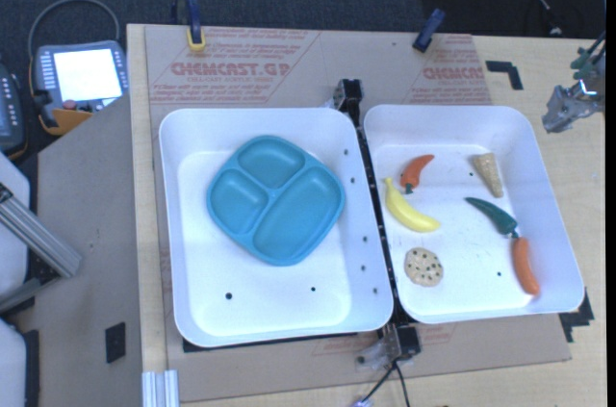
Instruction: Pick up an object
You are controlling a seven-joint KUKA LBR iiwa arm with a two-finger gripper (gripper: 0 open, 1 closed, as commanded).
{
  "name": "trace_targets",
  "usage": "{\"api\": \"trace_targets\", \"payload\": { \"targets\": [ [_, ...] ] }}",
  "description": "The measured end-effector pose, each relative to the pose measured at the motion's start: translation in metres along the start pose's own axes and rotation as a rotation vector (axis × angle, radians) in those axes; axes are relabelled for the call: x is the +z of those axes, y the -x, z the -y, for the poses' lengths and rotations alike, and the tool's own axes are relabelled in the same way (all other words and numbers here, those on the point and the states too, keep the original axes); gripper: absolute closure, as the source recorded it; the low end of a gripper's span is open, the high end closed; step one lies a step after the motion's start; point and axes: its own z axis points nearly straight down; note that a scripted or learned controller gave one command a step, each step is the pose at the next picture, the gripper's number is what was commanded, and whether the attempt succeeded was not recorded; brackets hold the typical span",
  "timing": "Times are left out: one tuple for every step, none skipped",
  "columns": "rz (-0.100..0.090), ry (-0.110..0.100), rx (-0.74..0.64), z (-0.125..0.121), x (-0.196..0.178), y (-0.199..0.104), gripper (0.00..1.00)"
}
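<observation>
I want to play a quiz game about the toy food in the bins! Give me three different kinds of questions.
1. True or false: the blue divided plate lies in the left bin.
2. What lies nearest the cookie? A banana B carrot C cone
3. Fill in: the red pepper lies in the ___ bin.

Key: 1 true; 2 A; 3 right.

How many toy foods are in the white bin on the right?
5. Orange-red pepper top left, yellow banana below it, round cookie lowest, tan wedge top right, orange carrot with green top right side.
</observation>
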Motion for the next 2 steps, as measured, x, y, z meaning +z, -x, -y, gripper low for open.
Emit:
{"api": "trace_targets", "payload": {
  "targets": [
    [-0.006, -0.011, -0.002, 0.015, 0.016, -0.047, 1.00],
    [-0.006, -0.011, -0.003, 0.024, 0.033, -0.093, 1.00]
  ]
}}
